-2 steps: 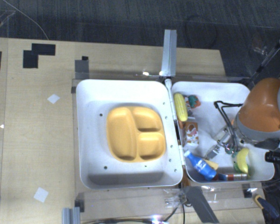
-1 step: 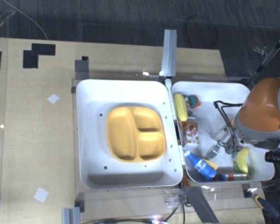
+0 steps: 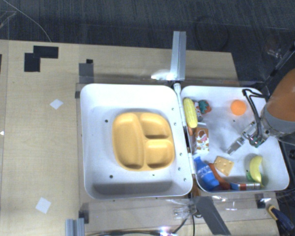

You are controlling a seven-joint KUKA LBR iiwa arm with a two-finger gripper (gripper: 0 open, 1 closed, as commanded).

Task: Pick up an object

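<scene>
The two-finger gripper (image 3: 238, 142) is seen over the right-hand shallow white plastic bin (image 3: 221, 98), the grey arm with its orange band (image 3: 290, 95) entering from three o'clock, and the metal fingers (image 3: 234, 146) are pointed toward seven o'clock over bare bin floor; nothing is held between them, and whether they stand apart or together cannot be told at this size. No single object is named by the task, so the nearest candidates are weighed outward from the fingertips. Just beside them, at seven o'clock, a small tan wedge like a cheese slice (image 3: 223, 165) is found lying flat. Near the wrist, at about five o'clock from the fingertips, a yellow banana with a green tip (image 3: 255, 168) is set with its long axis running close to twelve-to-six, and a red and grey marker-like stick (image 3: 241, 185) lies just below it along the near wall. At about one o'clock a small orange ball (image 3: 239, 107) rests apart from everything. Farther off, at nine o'clock, a red and white carton (image 3: 201, 139) is seen, with a blue crumpled packet (image 3: 205, 173) below it and a yellow corn cob (image 3: 190, 112) along the dividing wall, lengthwise twelve-to-six. The tan wedge is judged the likeliest target, since a short descent along the fingers' own line would reach it. Farthest, in the left-hand white bin (image 3: 96, 146), a yellow compartment tray (image 3: 141, 140) is placed.
</scene>
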